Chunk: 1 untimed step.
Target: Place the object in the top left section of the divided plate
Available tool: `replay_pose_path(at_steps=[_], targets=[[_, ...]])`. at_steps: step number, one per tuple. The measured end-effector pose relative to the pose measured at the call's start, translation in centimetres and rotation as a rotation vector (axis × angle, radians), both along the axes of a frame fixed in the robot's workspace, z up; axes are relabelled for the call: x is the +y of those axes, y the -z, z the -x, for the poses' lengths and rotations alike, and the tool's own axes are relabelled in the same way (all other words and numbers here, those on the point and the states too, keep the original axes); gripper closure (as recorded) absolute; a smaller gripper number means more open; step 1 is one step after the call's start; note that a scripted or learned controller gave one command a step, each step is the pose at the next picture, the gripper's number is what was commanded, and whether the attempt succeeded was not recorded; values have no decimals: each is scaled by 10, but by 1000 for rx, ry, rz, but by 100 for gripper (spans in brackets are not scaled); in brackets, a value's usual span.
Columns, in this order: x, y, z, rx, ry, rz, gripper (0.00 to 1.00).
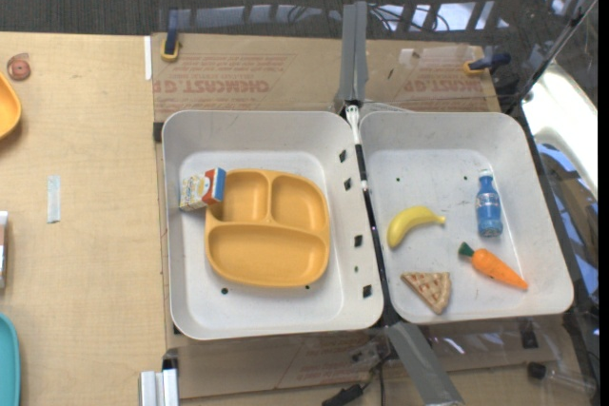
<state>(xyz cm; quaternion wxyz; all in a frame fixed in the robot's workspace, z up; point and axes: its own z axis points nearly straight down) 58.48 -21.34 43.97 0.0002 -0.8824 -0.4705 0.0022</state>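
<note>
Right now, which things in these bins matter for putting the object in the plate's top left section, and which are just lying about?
For the job:
divided plate, in the left bin
small carton, leaning on the plate's top left rim

Lying about, all in the right bin:
banana
water bottle
carrot
pizza slice

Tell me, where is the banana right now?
The banana lies in the right bin, near its left wall in the camera view. The pizza slice sits just below it, and the blue bottle is off to its right.
</note>
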Motion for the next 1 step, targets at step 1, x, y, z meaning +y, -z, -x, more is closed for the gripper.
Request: replay_pose_path(at_steps=[1], targets=[[0,1,-52,1,476,1,100]])
